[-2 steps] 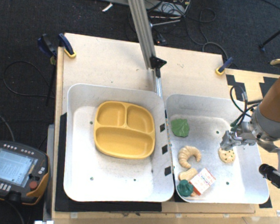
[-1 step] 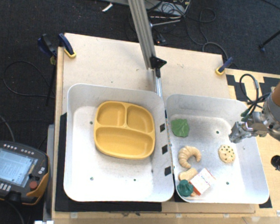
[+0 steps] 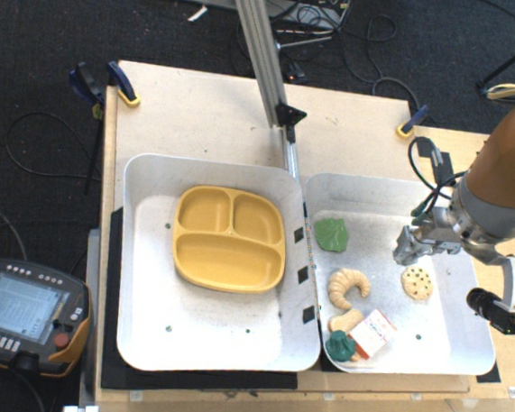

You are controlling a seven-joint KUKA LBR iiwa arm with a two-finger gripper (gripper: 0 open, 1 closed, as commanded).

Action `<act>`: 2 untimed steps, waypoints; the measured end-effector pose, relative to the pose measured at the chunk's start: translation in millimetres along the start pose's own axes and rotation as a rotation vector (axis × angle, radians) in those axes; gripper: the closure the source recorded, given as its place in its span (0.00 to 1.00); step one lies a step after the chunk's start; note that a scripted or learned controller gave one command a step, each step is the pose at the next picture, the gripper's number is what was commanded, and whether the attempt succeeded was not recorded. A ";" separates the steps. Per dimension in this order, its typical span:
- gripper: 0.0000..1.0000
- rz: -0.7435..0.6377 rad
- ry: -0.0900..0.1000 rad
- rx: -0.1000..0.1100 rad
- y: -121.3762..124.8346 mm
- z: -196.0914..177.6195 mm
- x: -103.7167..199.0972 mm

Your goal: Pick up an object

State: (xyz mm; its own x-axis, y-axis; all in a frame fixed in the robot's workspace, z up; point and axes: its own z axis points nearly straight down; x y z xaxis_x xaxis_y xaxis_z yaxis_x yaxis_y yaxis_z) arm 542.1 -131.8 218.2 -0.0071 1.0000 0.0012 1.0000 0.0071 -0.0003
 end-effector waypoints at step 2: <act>1.00 -0.002 0.002 0.001 -17.1 -3.2 122.0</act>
